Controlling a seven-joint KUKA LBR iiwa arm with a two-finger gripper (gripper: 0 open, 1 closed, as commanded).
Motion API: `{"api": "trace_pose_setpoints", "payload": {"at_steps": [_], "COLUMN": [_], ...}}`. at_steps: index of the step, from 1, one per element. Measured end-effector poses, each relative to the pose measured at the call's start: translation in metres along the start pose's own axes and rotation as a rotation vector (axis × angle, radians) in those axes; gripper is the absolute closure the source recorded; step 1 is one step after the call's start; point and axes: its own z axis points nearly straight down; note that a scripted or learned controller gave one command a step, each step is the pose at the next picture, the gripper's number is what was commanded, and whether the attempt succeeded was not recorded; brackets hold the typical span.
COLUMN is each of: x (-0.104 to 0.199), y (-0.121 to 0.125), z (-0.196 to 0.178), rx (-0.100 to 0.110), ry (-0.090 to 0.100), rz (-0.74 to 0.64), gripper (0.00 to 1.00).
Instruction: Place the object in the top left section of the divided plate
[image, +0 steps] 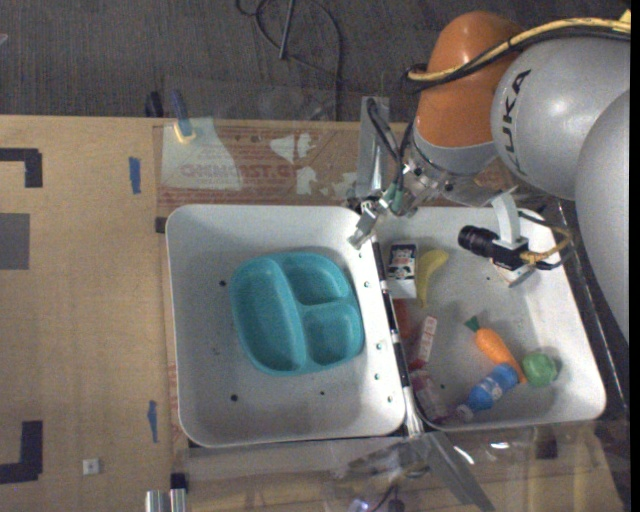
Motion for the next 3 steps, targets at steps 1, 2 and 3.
{"api": "trace_pose_setpoints", "payload": {"at_steps": [1,2,3], "x": [0.000,0.000,0.011], "y": [0.002,0.002,0.011], "z": [-0.012,-0.012,-0.022], "rx": [-0.006,-0.006,-0.004], "ry": [-0.004,-0.003,-0.003], "rz": [-0.002,-0.002,0.039], "gripper": [1.00,0.00,0.00]}}
